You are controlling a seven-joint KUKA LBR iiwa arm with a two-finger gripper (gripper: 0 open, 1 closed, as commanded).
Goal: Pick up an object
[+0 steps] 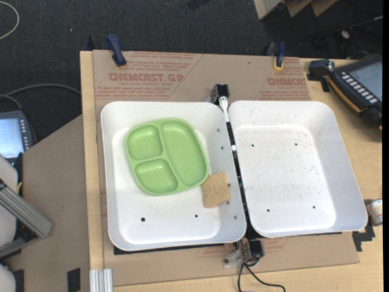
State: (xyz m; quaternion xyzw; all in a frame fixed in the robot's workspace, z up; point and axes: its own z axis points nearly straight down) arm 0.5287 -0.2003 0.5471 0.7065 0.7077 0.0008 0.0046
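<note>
A light green divided plate (166, 156) with three compartments lies in the left white bin (121, 218), tilted a little. A small tan piece that looks like toast or a cracker (216, 190) rests against the plate's lower right edge, near the bin's right wall. The right white bin (340, 163) holds only small dark specks.
The two bins sit side by side on a brown cardboard sheet (146, 72) held by blue and yellow clamps. A black cable (231, 145) runs along the seam between the bins. A pendant with a screen (361, 84) lies at the far right.
</note>
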